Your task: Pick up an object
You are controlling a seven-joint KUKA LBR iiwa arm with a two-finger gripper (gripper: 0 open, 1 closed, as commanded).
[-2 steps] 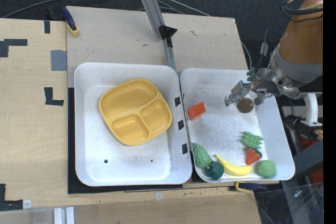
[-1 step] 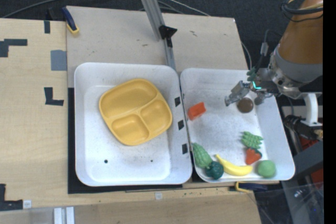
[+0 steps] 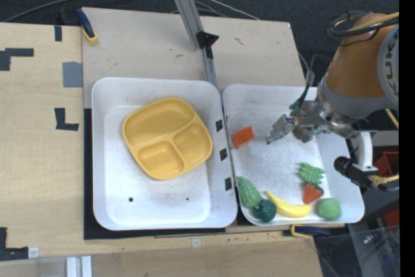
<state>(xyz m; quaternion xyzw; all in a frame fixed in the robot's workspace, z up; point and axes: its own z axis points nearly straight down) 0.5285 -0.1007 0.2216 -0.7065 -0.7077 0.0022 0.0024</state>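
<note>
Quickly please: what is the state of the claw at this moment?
Claw: above the right white bin, no object between it; open or closed cannot be told.

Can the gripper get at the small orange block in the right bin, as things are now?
Probably yes. The orange block lies alone on bare floor of the right bin, just left of the gripper. Nothing stands between them, and the toy food sits farther off at the bin's near edge.

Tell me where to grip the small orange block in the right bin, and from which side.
Take the small orange block across its two long flat faces, coming straight down from above. It lies apart from the other toys, though the right white bin's left wall stands close beside it, so a top approach looks safest.
</note>
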